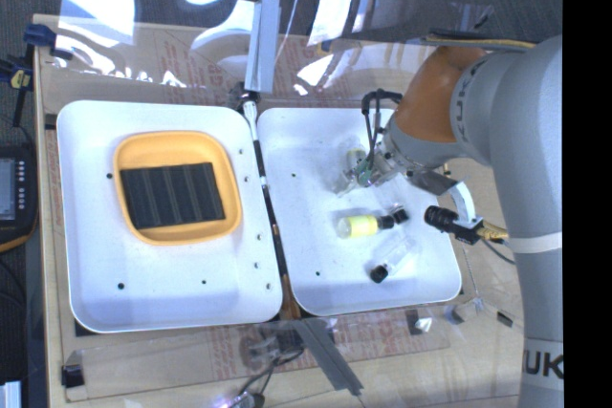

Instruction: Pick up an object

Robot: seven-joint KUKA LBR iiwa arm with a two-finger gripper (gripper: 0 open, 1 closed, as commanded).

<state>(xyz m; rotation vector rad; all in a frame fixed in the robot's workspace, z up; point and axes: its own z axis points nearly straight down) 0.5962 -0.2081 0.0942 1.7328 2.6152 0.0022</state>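
Two white bins side by side at mid-frame: left bin [86, 282] carrying a yellow tray [172, 148] with a dark ribbed insert [175, 196]; right bin [306, 272] carrying the loose items. Near the centre of the right bin, a small yellow bottle [360, 225] lying on its side, dark cap toward the right. Just below and right of it, a clear vial [392, 258] with a black cap, tilted, body nearly lost against the white floor. Upper middle of the right bin, a transparent, glinting object [352, 169], outline too faint to name.

Grey arm [516, 119] filling the right of the frame, cut off at the lower edge, orange band [430, 100] above the wrist. Gripper [368, 169] low over the upper part of the right bin, right at the transparent object; tips blurred and mostly masked by the wrist, so impossible to tell whether spread, closed or grasping anything. Glare streaks across the clear panel along the top
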